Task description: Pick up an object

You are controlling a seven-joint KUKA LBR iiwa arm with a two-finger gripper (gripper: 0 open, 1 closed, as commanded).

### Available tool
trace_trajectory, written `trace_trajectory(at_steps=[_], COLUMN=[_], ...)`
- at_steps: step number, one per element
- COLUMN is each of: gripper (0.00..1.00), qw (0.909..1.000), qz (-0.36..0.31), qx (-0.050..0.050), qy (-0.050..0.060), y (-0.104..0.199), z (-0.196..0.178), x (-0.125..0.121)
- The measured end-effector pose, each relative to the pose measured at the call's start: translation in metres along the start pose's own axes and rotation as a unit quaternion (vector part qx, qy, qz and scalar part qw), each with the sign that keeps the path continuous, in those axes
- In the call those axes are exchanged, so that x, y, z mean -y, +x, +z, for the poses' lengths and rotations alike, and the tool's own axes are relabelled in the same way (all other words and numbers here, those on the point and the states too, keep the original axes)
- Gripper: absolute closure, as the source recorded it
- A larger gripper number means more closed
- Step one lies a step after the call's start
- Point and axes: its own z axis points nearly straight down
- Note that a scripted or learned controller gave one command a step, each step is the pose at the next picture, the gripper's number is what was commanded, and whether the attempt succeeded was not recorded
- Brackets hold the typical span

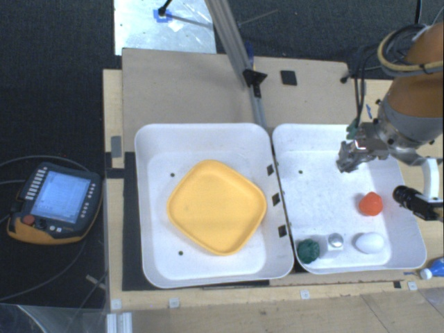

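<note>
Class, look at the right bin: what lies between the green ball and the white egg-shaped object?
In the camera view, a small silver object lies between the green ball and white egg.

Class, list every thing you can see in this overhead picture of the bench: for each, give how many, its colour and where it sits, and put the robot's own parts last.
bins: two, white, side by side on the bench
plate: one, yellow, middle of the left bin
ball: one, orange-red, right part of the right bin
egg-shaped object: one, white, near front edge of the right bin
small object: one, silver-grey, front of the right bin, between the green object and the white one
fuzzy object: one, dark green, front left corner of the right bin
teach pendant: one, grey and orange with a lit screen, on the floor left of the bench
arm: one, grey with orange band, reaching in from the right
gripper: one, grey metal, over the rear of the right bin
</note>
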Motion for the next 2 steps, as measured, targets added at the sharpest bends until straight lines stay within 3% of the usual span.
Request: trace_trajectory(at_steps=[2], gripper=[1.0], qw=[1.0], qz=[0.001], qx=[0.0], qy=[0.0], y=[0.087], z=[0.016], x=[-0.041])
